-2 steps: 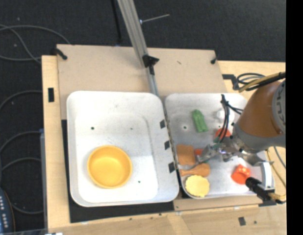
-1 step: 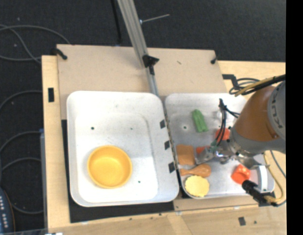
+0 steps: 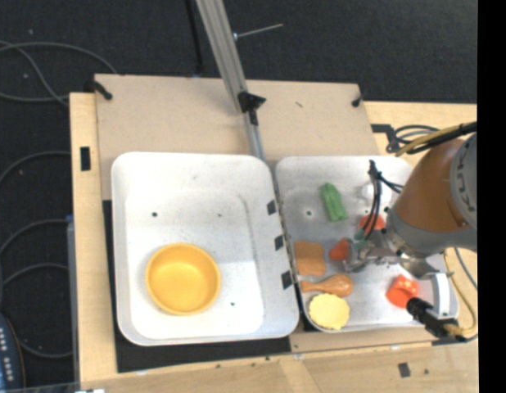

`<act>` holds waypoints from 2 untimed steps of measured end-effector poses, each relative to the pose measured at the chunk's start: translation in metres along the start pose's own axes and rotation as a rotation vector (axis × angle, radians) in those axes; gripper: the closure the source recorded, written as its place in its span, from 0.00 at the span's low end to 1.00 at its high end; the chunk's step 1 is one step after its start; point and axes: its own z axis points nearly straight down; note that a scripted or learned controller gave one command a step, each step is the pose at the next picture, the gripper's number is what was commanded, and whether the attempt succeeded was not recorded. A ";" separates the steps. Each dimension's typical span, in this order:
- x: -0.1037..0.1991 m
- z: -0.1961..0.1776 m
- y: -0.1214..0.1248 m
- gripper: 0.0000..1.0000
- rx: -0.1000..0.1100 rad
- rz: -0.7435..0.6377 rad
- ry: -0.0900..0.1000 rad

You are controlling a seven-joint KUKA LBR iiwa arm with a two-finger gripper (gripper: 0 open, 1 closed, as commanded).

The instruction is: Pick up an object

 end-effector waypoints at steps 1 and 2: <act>0.006 -0.060 -0.001 1.00 -0.003 -0.011 -0.001; 0.008 -0.103 -0.004 1.00 0.003 -0.011 -0.001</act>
